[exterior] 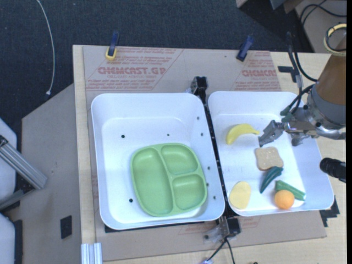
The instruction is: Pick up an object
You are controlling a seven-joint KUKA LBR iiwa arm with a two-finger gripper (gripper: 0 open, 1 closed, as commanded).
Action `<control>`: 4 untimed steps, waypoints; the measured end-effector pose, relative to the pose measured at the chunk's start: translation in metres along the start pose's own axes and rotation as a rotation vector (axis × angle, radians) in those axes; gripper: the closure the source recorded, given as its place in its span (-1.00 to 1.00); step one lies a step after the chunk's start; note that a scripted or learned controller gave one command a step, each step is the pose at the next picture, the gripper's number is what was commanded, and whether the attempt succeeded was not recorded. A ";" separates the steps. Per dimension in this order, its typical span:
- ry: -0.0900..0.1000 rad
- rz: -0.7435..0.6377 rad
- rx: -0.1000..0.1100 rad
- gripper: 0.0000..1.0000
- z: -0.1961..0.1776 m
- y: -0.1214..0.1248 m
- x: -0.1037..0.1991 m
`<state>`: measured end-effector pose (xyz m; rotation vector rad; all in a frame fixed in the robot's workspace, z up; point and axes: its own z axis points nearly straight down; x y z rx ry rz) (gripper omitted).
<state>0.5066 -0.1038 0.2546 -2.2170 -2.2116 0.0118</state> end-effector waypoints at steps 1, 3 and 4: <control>-0.002 -0.003 -0.013 -1.00 -0.006 0.002 0.000; -0.001 -0.002 -0.011 -1.00 0.098 0.010 -0.007; 0.000 -0.002 -0.007 -1.00 0.144 0.017 -0.003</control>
